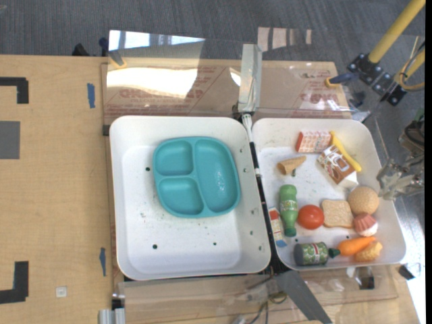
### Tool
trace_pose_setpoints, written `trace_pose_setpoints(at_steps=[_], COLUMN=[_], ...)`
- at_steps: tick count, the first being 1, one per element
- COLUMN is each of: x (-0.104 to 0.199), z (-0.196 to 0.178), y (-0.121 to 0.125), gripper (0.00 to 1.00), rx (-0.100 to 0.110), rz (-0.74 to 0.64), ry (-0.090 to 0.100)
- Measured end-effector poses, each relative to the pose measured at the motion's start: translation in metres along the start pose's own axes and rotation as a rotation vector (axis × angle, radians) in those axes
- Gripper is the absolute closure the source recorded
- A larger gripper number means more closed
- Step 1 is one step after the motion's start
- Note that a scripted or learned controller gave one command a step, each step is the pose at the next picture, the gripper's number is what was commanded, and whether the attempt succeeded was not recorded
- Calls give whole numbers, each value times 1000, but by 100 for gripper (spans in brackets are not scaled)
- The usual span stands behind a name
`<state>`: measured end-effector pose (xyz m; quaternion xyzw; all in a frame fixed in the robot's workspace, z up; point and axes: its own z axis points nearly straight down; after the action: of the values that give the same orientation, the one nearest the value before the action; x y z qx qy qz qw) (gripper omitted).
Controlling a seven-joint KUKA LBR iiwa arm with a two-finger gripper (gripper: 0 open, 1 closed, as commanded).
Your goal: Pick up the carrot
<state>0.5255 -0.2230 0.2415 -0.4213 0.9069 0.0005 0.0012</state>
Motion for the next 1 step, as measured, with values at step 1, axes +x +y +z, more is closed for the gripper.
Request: trace_pose_setpoints(at_steps=[1], x=[-61], z=[-41], y=[-68], gripper=[100], rx=[8], rz=[-108], ry=[-5])
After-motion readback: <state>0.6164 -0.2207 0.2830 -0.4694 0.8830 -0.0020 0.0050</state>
